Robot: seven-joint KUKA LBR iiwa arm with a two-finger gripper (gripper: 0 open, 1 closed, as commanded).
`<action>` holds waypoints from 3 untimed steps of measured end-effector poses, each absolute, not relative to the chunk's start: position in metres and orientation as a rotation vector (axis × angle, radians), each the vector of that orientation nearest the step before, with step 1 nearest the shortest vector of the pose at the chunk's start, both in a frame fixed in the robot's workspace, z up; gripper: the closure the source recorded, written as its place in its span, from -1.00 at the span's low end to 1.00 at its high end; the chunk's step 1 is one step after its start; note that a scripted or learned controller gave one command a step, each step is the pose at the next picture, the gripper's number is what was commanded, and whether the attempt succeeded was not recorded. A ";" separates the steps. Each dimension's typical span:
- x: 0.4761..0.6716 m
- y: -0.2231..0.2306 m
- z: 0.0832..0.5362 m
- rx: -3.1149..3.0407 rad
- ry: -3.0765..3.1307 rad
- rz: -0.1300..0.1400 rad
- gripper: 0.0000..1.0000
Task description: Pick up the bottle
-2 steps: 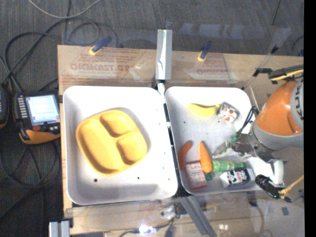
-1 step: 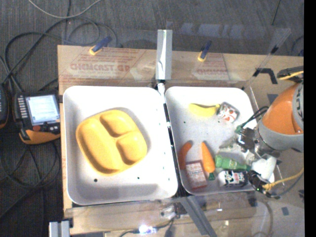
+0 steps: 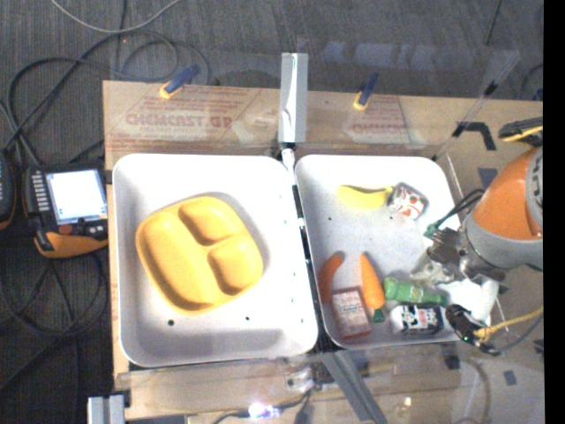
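Your gripper sits at the right bin's right edge, the bottle just below it; its grip state can't be told.

Grey arm with orange band (wrist apparently cabled).

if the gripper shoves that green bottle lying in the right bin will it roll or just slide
The green bottle lies on its side, so it would probably roll. The carrot and small carton sit close beside it and may stop it. It looks like light plastic.
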State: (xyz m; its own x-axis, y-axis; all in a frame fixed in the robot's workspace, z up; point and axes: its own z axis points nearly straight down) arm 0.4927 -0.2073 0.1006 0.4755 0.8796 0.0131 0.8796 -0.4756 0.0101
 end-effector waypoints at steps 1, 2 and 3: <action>0.493 -0.204 0.101 2.698 1.616 0.027 -1.00; 0.493 -0.204 0.108 2.697 1.619 0.025 1.00; 0.484 -0.176 0.218 2.691 1.620 -0.007 1.00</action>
State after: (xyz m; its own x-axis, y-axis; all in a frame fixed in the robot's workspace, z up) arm 0.4837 -0.1765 0.2183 0.4682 0.8836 -0.0043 0.8836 -0.4682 -0.0020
